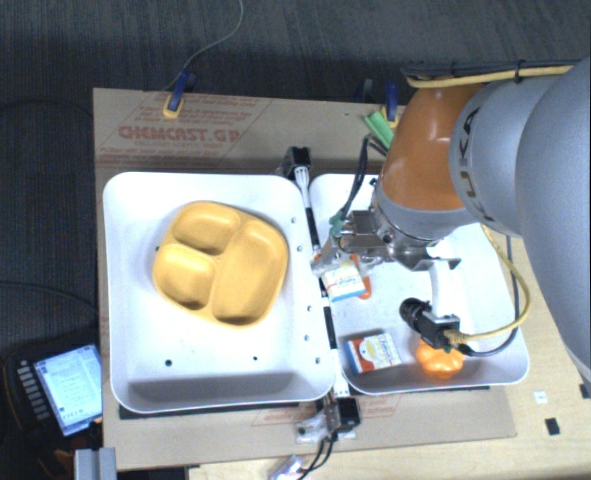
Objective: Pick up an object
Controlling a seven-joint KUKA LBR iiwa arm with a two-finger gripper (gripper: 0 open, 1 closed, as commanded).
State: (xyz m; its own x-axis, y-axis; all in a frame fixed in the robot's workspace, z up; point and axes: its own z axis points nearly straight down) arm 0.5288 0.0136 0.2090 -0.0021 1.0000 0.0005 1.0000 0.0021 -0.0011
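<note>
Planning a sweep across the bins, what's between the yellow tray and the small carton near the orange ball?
In the camera view, the bins' white walls lie between the yellow tray and the carton.

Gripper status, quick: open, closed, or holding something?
Gripper: cannot be told; the wrist hides it, low over the right bin by a small carton.

Robotics lab: clamped board (175,133), cabled bench.

arm (495,158) hides much of right bin (495,373).
</note>
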